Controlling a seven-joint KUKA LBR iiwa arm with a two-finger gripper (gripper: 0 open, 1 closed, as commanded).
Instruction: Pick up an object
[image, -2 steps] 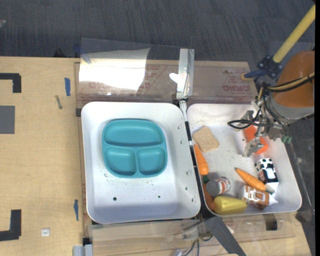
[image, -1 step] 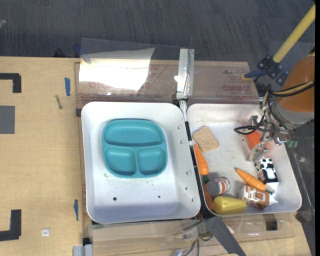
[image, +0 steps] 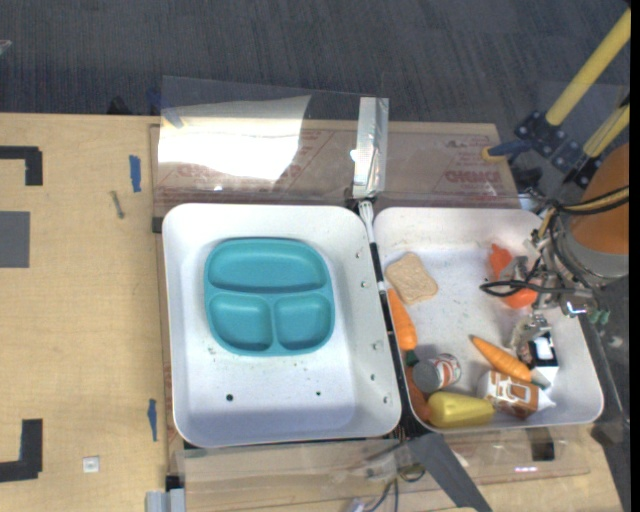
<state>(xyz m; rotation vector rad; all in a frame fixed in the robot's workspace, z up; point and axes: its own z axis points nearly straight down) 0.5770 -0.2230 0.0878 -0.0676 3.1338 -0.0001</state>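
So, two white bins side by side on a light wooden counter. The left bin has one thing in it: a teal divided plate with three compartments, sitting flat near the middle, plus a few dark specks on the bin floor.

The right bin is where all the clutter is. Count as best I can: one slice of toast near the upper left, two carrots, a long one lying along the left wall and another angled toward the lower right, one small can on its side right below the first carrot, one yellow squash-looking thing along the bottom edge, a small printed box touching the squash's right end, and an orange piece up near the right side. There's another orange bit just below it, but wires cover most of it.

The gripper hangs over the right part of the right bin, just above the second carrot and the box. It's a tangle of cables and metal from this angle, so I can't tell how it's set or whether it has anything.

Behind the bins there's a clear plastic sheet with glare on it, then dark grey carpet. Blue tape bits and black corner marks sit on the counter.
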